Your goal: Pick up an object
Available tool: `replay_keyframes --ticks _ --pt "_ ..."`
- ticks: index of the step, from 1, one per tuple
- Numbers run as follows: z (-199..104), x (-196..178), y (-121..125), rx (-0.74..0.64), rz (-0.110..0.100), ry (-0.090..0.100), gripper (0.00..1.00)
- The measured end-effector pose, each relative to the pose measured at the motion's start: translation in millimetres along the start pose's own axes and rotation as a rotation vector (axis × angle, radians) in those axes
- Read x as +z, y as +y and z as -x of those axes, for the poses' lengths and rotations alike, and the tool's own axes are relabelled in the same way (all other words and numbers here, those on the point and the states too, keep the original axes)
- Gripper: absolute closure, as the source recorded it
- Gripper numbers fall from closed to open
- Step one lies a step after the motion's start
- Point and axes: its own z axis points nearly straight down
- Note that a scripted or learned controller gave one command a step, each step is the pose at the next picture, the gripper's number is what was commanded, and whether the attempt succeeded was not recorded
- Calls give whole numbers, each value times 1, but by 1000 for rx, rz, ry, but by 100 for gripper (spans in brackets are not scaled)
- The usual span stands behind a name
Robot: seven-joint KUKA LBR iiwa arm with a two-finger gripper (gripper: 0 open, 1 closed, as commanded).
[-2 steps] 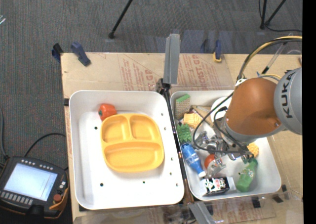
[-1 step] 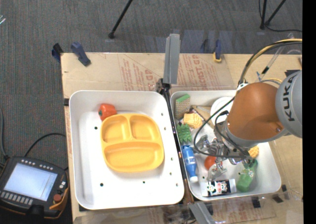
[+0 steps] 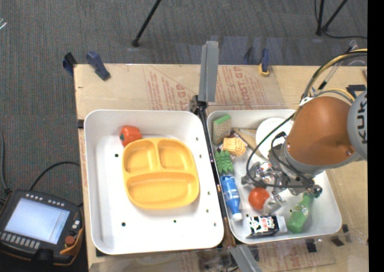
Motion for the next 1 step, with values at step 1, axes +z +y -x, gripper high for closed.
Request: replay_keyframes --ticks 1 --pt "14 -1 19 -85 -5 0 0"
